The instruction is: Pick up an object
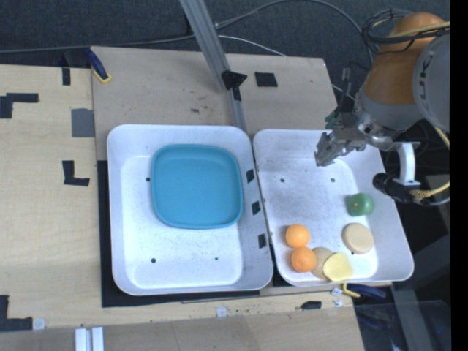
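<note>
Objects for picking lie in the right bin (281,152), all of them toward the near end of it and well apart from the gripper (326,154), which hangs over the bin's far part with nothing between its fingers that can be made out; whether it is released or clenched I cannot tell from this view. Nearest to the gripper, below it and to its right in the picture, sits a small green object (358,204) close to the bin's right wall. Farther below that lies a pale beige round piece (357,238). Down and slightly left of the gripper rest two orange balls, the upper orange ball (297,235) just above the lower orange ball (303,259), the two nearly touching. Beside the lower ball, a yellow piece (338,267) overlaps a tan round piece (320,259). Well to the gripper's left, in the left bin (128,218), lies a teal square plate (197,186). The grey arm (398,79) with its orange band reaches in from the right, above the gripper.
</note>
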You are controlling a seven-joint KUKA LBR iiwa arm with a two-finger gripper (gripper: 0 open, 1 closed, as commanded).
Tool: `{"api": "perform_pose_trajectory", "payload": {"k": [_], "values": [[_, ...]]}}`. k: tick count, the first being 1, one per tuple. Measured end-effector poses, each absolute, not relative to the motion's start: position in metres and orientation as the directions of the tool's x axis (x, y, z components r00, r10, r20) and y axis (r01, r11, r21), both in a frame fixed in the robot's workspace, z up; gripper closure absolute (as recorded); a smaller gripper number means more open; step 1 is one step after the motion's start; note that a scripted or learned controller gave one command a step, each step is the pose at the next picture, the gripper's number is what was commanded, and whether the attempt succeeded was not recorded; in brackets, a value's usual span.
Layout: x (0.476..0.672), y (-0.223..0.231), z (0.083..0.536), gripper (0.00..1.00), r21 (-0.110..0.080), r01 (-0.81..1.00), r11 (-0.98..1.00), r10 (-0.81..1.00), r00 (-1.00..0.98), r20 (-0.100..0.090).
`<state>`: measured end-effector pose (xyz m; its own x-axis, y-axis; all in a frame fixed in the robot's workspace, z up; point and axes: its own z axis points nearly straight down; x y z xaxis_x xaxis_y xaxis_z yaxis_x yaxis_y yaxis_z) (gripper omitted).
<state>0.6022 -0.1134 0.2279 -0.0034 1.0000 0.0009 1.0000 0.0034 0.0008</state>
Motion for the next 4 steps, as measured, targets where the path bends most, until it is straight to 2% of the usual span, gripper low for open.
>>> {"api": "perform_pose_trajectory", "payload": {"k": [2, 3, 4], "values": [[0.591, -0.010, 0.210, 1.00, -0.001, 1.000, 0.004, 1.000, -0.004, 0.001], [0.576, 0.035, 0.220, 1.00, 0.000, 1.000, 0.004, 1.000, -0.004, 0.001], [0.571, 0.092, 0.233, 1.00, 0.000, 1.000, 0.005, 1.000, -0.005, 0.001]]}}
